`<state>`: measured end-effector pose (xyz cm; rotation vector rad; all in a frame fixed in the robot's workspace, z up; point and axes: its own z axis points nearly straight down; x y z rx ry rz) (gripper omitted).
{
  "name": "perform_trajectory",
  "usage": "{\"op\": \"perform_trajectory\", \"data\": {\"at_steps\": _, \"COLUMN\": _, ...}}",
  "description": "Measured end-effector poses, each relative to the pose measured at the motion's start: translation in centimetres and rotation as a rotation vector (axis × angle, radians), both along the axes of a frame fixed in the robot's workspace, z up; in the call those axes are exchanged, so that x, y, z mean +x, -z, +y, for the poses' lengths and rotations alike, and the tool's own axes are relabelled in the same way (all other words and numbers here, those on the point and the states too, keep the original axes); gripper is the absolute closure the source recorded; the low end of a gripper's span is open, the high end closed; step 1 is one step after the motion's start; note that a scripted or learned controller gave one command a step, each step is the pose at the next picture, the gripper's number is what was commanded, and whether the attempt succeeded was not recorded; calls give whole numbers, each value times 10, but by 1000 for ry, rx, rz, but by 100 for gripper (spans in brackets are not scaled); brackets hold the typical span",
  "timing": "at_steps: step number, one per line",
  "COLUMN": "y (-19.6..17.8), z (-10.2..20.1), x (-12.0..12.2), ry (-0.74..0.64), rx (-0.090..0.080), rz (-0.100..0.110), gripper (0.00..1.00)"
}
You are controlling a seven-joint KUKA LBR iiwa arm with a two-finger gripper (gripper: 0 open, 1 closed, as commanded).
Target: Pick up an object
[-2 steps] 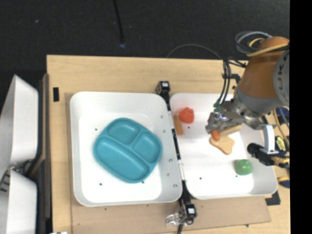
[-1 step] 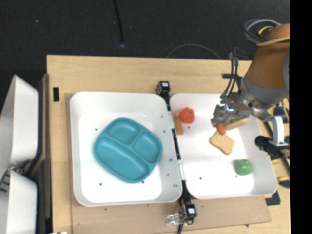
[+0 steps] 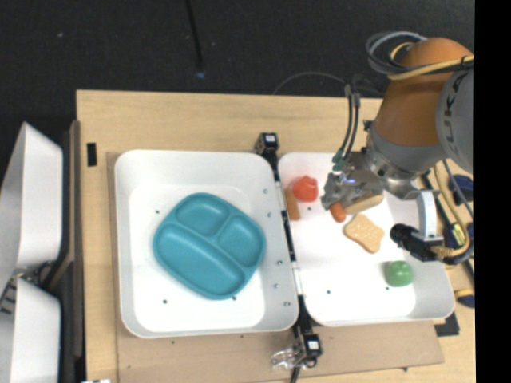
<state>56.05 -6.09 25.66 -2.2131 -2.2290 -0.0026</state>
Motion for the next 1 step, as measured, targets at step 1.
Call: {"op": "perform_trajectory", "data": {"at_steps": 1, "y": 2, "z": 44, "x": 1, "ry": 1, "rx": 0, "rz": 2, "gripper": 100}}
